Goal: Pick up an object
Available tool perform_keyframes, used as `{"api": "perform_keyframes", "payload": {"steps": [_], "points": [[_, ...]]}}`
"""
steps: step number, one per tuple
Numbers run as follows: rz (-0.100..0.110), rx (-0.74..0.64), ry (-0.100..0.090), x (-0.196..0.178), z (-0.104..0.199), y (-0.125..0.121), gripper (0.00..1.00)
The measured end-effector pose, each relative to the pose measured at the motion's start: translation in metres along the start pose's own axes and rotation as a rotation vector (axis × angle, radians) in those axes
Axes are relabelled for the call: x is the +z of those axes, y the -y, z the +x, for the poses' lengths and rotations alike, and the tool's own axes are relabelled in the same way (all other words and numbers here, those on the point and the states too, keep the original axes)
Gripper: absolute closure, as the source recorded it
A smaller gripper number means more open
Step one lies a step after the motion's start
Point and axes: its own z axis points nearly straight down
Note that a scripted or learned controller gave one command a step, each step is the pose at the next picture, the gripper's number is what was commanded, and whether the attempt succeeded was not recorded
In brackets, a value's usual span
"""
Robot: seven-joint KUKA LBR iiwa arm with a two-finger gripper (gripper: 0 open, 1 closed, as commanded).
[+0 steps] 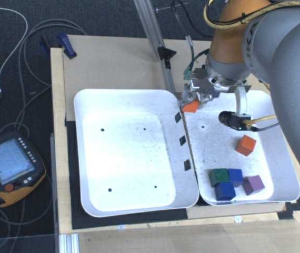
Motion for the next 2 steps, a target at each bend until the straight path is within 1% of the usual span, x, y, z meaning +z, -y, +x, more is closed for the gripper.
{"api": "perform_keyframes", "payload": {"steps": [1,2], "points": [[0.005,-0.007,-0.004,0.000,0.052,0.054,1.00],[0.004,0.000,-0.002,0.000,0.040,0.087,1.00]]}}
